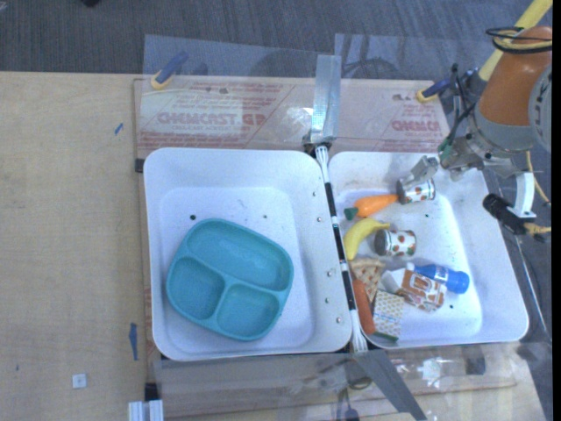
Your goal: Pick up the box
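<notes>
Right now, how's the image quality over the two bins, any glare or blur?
Camera view: lighting is even, with soft shadows under the teal tray; the clear sheet behind the bins carries pale glare; small items such as the box look soft, their print unreadable; the arm at the right edge is slightly blurred.

Even bright overhead light; glare on white bins [232, 169]; soft shadows; slight overall blur.
</notes>
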